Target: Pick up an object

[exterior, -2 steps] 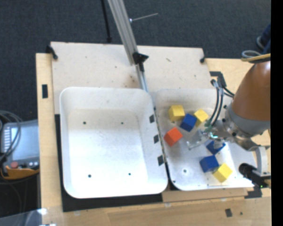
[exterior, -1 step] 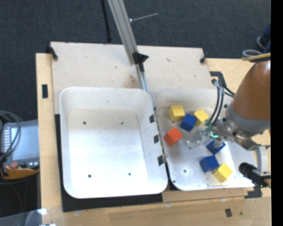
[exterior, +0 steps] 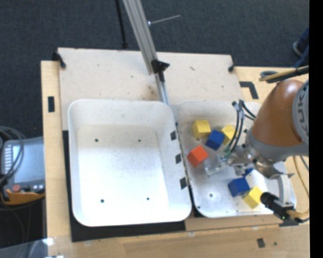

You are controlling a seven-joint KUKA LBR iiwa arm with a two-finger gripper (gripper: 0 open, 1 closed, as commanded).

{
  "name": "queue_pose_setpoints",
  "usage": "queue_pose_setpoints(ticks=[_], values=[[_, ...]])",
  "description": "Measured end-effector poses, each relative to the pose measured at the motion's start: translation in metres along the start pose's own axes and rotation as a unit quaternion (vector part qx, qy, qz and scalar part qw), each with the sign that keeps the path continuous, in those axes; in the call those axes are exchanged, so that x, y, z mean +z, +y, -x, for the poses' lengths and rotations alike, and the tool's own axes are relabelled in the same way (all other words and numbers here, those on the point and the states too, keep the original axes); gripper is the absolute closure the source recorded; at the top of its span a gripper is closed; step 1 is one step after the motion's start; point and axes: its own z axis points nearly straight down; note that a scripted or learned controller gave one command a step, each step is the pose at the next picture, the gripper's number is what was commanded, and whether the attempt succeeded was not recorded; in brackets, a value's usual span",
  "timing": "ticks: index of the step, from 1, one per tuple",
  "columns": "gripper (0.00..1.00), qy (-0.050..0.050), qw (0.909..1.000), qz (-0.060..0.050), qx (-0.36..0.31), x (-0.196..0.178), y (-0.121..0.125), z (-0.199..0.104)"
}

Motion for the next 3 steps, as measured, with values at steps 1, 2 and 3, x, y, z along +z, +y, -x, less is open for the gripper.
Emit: queue_pose_setpoints(ticks=[1,2,3], values=[[0.00,0.000,1.0000,0.000,0.001,0.055,0.008,-0.003],[0.00,-0.001,1.0000,0.003,0.001,0.069,0.009,-0.002],[1.00,0.000,1.0000,0.005,0.004,0.058,0.010,-0.001]])
